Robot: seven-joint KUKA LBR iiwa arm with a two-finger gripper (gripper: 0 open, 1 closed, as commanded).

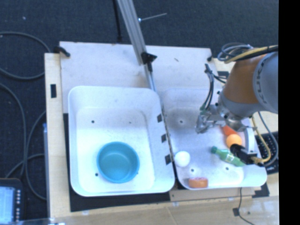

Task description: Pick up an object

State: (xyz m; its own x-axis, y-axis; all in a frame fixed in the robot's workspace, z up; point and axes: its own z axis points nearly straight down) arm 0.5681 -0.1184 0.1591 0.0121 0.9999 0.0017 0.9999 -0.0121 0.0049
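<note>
You see the gripper low in the right bin; ball at its seven o'clock, bowl in the left bin.

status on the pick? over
Gripper low in the right bin, nothing seen between its fingers. Nearest: orange object, white ball, green bottle. Blue bowl in left bin.

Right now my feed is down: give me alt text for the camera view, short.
The grey arm with its orange band reaches in from the right, its gripper low over the right bin, fingers unclear. That bin holds a white ball, a green bottle, an orange ball and an orange piece at its near edge. The left bin holds a blue bowl.
</note>
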